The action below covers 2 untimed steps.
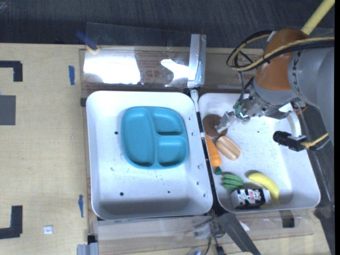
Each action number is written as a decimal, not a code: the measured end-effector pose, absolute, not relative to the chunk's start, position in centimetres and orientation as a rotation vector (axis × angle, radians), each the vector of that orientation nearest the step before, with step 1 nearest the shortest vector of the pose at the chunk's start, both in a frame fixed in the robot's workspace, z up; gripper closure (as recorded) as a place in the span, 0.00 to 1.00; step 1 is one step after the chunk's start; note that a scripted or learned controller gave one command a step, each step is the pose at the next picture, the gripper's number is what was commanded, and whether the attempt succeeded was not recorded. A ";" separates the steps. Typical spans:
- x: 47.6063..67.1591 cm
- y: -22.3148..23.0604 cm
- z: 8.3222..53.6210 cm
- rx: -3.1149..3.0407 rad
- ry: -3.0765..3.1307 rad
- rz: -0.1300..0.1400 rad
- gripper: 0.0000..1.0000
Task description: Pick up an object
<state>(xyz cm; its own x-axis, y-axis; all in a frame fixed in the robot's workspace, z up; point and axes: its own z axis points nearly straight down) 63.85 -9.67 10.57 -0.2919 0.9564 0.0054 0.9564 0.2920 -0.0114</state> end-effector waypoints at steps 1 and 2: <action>64.1 -9.7 11.9 -1.867 -2.522 0.002 1.00; 64.6 -15.7 12.7 -1.887 -2.514 0.003 1.00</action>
